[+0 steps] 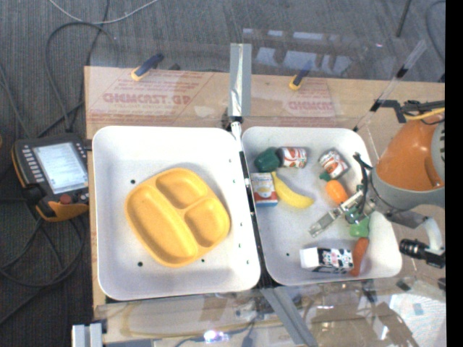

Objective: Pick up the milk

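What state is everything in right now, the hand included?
milk carton: lying on its side, untouched.
hand: above the right bin, holding nothing.
yellow tray: flat in the left bin.
banana: lying flat.
soda can: on its side.

Bright, even overhead light, daylight-white. Both white bins (173,139) run near blown-out, little surface detail. Shadows soft and short: a faint one under the yellow tray (179,215), small ones beside the milk carton (326,258) and banana (292,194). Glare streaks on the clear plastic sheet (325,45) at the top and on the tape at the bottom edge. Handheld screen (54,164) washed pale. Overall slightly soft, low resolution; small labels unreadable. Carpet (43,63) darker, grainy.
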`<state>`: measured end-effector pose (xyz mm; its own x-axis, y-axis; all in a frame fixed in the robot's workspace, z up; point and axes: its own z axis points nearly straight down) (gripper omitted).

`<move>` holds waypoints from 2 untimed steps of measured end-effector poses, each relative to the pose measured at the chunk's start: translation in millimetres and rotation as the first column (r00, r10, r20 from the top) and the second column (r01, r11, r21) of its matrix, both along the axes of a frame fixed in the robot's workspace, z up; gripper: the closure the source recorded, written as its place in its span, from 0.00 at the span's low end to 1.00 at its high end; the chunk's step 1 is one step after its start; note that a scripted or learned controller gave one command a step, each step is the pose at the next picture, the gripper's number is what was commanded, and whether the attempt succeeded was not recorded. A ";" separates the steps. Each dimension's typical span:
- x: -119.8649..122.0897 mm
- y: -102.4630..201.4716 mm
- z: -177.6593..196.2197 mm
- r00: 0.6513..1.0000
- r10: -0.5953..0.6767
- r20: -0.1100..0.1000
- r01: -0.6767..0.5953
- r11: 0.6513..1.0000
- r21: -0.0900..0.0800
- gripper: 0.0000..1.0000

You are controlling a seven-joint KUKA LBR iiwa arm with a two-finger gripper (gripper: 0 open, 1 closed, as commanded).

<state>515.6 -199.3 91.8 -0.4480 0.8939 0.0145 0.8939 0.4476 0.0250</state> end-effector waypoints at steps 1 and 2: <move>-2.7 -11.4 -1.9 0.938 0.346 -0.003 -0.346 0.938 -0.016 0.00; -0.3 -13.4 8.8 0.939 0.344 0.003 -0.344 0.939 -0.026 1.00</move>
<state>515.3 -212.7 100.7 -0.7285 0.6850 -0.0106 0.6848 0.7285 0.0159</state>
